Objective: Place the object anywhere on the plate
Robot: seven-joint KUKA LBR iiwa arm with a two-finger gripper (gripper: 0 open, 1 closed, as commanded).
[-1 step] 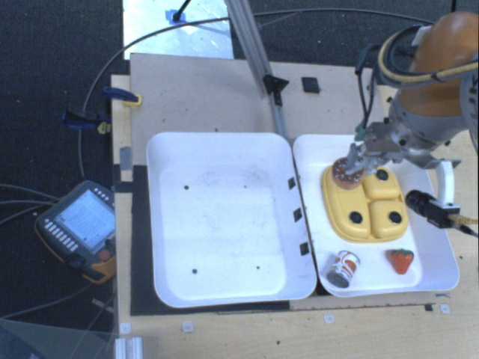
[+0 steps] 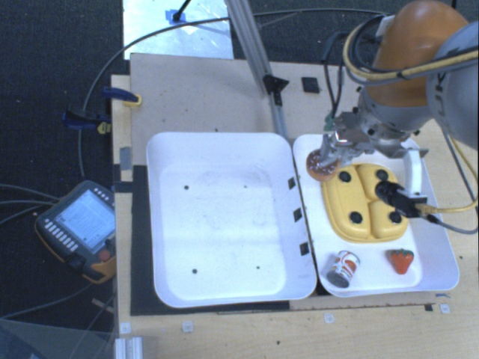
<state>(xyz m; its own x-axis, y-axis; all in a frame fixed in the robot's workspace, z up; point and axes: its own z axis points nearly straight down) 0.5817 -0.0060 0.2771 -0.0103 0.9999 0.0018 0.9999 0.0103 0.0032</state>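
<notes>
A yellow two-part plate (image 2: 364,204) with black spots lies in the right bin (image 2: 441,271). A brown, round, doughnut-like object (image 2: 322,170) sits at the plate's upper-left edge, partly over the bin floor. My gripper (image 2: 330,152) hangs directly over this object, touching or almost touching its top. The view does not show whether the object is gripped. The grey arm with its orange band (image 2: 415,40) reaches in from the upper right.
A small can (image 2: 343,267) lies on its side and a red strawberry (image 2: 402,260) rests near the right bin's front edge. A black connector with a cable (image 2: 394,195) hangs over the plate. The left bin (image 2: 161,200) stands alongside. A teach pendant (image 2: 77,229) rests far left.
</notes>
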